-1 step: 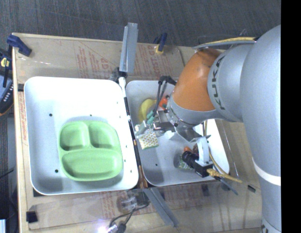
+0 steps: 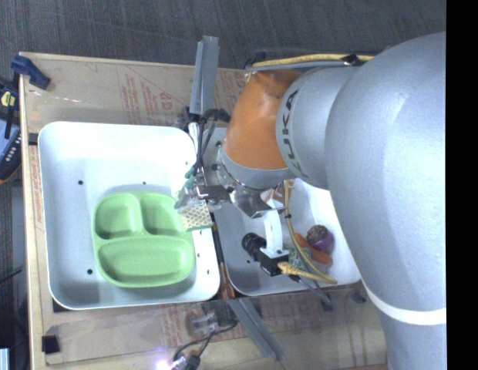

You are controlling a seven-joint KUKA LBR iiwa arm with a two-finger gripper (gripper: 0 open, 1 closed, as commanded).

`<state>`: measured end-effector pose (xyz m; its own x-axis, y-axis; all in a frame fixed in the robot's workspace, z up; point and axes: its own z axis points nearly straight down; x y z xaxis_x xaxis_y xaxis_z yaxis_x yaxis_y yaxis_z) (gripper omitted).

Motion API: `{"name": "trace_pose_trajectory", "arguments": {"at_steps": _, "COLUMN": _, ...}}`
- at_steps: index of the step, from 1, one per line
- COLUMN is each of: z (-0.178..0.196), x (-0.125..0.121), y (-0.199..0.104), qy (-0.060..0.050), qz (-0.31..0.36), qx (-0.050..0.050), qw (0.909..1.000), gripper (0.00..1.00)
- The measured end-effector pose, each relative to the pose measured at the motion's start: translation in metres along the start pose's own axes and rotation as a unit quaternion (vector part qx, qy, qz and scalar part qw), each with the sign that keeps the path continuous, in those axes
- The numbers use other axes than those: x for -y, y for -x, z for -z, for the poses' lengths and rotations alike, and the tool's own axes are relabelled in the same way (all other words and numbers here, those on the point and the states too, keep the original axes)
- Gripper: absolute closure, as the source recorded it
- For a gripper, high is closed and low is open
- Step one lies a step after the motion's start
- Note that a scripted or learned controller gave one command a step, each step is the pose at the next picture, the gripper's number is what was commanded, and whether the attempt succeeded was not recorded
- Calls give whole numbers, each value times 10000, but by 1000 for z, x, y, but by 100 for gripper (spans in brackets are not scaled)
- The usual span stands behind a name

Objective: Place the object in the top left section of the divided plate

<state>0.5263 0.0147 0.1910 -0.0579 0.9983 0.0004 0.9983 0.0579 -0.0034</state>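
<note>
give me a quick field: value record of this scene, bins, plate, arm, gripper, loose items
bench: two shallow white bins side by side
left bin: holds a green divided plate with three sections, nothing in them
right bin: holds a purple item and an orange item, partly covered by the arm
arm: grey with orange band, reaching in from the right, over the wall between the bins
gripper: near the plate's right edge; finger state unclear
patterned item: small, just below the gripper at the left bin's right wall; whether it is gripped cannot be told
</note>
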Motion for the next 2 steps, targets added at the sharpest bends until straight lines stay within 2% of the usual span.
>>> {"name": "trace_pose_trajectory", "arguments": {"at_steps": 1, "z": 32, "x": -24, "y": -91, "qy": -6, "qz": 823, "qx": 1, "qw": 9966, "gripper": 100}}
{"name": "trace_pose_trajectory", "arguments": {"at_steps": 2, "z": 32, "x": -24, "y": -91, "qy": -6, "qz": 823, "qx": 1, "qw": 9966, "gripper": 0}}
